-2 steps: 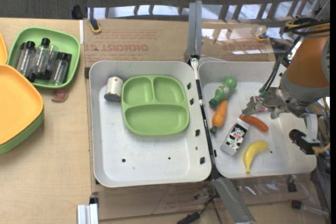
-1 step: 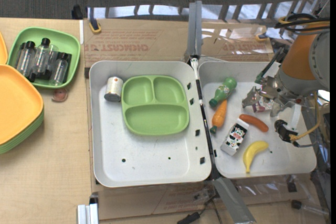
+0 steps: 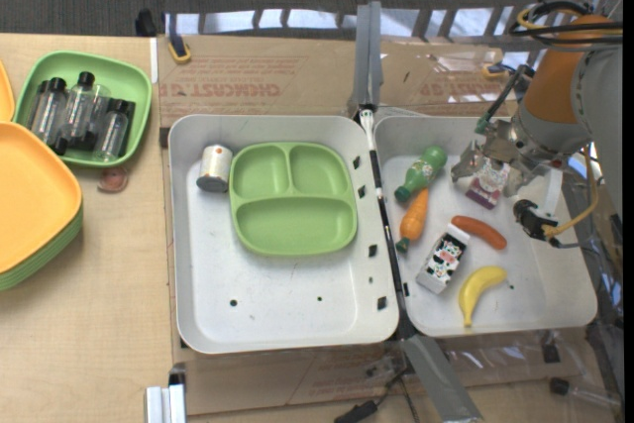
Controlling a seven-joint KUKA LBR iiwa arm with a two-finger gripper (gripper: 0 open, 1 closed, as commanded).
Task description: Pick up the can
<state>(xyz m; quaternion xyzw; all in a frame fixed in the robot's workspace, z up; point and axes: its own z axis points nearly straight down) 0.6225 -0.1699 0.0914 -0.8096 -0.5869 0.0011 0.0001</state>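
The can [image 3: 213, 167] is small and silver-grey and lies on its side in the left bin [image 3: 198, 302], touching the left rim of a green divided plate [image 3: 292, 196]. My gripper [image 3: 491, 171] is far from it, low in the back of the right bin [image 3: 555, 312]. It hangs right over a small white and purple packet [image 3: 487, 191], which it partly hides. The grey arm with its orange band [image 3: 560, 74] comes in from the right.
The right bin also holds a green bottle [image 3: 421, 170], a carrot [image 3: 414, 216], a red sausage [image 3: 480, 231], a cow-print carton [image 3: 443, 260] and a banana [image 3: 476, 290]. On the bench to the left are a green tray of vials [image 3: 84, 109] and stacked orange plates [image 3: 30, 203].
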